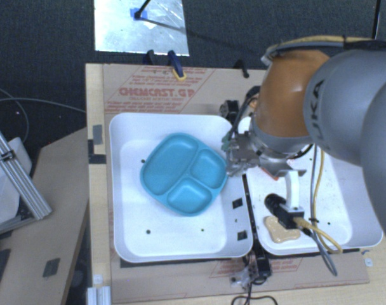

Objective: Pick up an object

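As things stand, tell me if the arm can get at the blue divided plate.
Probably yes. The blue divided plate lies flat and uncovered in the left bin, nothing stacked on it, and the arm is right at its right edge.

Arm (345, 100) reaching from right, bent down; gripper (234, 161) apparently low.
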